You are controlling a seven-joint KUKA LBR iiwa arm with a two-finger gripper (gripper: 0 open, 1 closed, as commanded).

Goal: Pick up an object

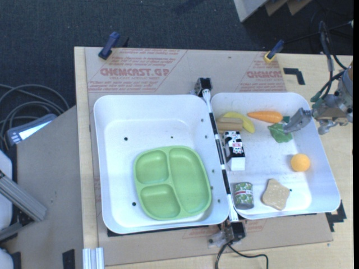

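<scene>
The carrot (265, 116) lies at the right bin's (328, 175) far edge, its green top touching the gripper (296, 120). I cannot tell the gripper's state (no object visibly held). You should centre over the carrot before descending.

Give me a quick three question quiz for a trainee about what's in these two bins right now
1. True or false: the green divided plate lies in the left bin.
2. Which item lies closest to the gripper? A) orange ball B) carrot C) small can
3. Fill in: the banana lies in the ____ bin.

Key: 1 true. 2 B. 3 right.
</scene>
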